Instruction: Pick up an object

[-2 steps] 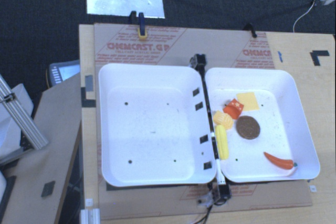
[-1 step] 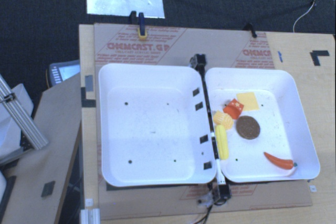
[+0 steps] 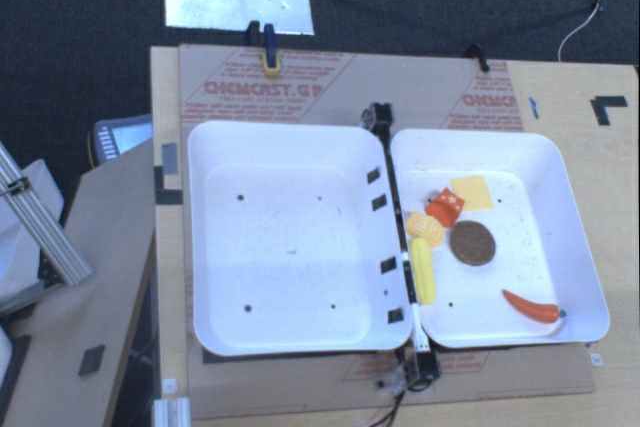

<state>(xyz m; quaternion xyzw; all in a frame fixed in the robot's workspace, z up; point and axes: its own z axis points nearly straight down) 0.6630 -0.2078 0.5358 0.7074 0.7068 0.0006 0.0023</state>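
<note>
Nothing has been picked up yet, judging by the scene. In the right bin [image 3: 575, 205], all objects lie at rest: a brown disc [image 3: 472, 243] at centre, a yellow slice [image 3: 472, 192] at twelve o'clock, a red chilli [image 3: 531, 306] at five, a corn cob [image 3: 423, 269] at nine. The gripper's state cannot be told.

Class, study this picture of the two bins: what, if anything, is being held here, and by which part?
Nothing is held. The red pepper, brown disc and yellow corn all lie loose in the right bin.
</note>
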